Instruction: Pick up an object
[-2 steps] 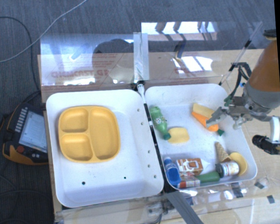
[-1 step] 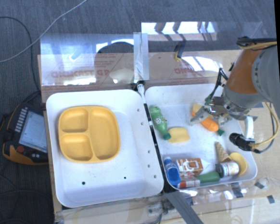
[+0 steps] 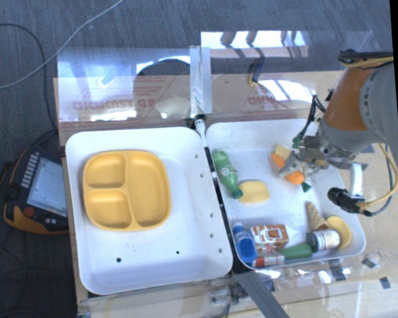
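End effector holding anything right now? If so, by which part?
Cannot be told. The end effector is low in the right bin, right at a small orange object, but the view doesn't settle whether that piece sits between its fingers.

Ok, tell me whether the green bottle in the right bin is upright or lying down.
Lying down: the green bottle rests lengthwise on the right bin's floor.

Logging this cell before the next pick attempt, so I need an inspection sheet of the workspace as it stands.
Surface: two white bins side by side.
Job's things: right bin holds green bottle, yellow piece, orange pieces, carton, cone.
Clutter: yellow divided tray in left bin.
Grippers: gripper low over the orange pieces; grasp unclear.
Cables: cable on the floor.
Surroundings: grey carpet, handheld pendant left.
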`<state>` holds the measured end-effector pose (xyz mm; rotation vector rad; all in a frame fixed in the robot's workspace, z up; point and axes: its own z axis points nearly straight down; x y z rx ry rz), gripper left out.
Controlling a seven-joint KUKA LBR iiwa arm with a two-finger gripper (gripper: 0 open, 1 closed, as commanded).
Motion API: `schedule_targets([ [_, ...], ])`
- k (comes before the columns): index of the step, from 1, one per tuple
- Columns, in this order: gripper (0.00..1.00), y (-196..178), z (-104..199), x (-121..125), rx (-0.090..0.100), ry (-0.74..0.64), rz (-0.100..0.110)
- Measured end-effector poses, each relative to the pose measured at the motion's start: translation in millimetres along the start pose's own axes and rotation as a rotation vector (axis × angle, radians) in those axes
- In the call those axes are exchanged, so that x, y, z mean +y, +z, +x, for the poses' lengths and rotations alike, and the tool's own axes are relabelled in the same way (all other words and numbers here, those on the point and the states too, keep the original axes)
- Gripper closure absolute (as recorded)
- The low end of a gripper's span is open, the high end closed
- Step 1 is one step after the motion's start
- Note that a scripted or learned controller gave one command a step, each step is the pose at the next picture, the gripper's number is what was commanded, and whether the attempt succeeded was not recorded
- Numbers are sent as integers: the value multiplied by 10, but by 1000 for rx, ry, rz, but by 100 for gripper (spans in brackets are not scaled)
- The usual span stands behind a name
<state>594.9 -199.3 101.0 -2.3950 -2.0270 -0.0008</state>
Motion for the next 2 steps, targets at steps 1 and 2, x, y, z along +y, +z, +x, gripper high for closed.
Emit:
schedule_targets([
  [1, 100, -149, -85, 32, -3, 62, 0],
  [2, 100, -886, 309, 426, -5, 172, -1],
])
